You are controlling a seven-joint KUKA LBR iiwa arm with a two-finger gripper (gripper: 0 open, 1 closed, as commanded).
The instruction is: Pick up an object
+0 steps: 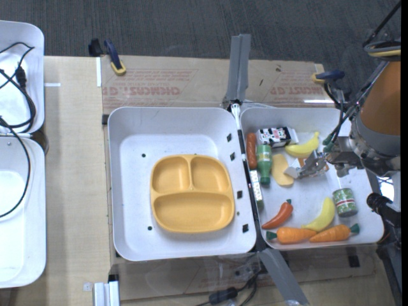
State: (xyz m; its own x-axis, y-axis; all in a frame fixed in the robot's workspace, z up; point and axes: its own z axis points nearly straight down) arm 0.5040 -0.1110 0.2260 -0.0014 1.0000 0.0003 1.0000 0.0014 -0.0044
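The arm (382,107) reaches in from three o'clock and has its pincer (310,166) low in the right bin (376,234), near the bin's middle, just beside a pale yellow slice (281,169) and under a banana (303,146). Whether the pincer is spread or pressed together I cannot tell; the metal parts blur into one another, and nothing is plainly pinched between them.

The likely target is the slice or the banana, since the pincer sits between them. The banana lies with its long axis running from about eight o'clock to two o'clock, its tip pointing up toward one o'clock. The slice stands roughly twelve to six.

The rest looks scattered for random picking: a green bottle (264,165) and a sausage (251,150) along the nine o'clock wall, a dark box (275,135) at twelve, a chili (279,215), two carrots (296,235), a second banana (322,215) and a small can (345,203) toward six and four.

The left bin (121,171) holds a yellow divided plate (191,193), likely the drop spot. Both bins sit on the table (70,171).
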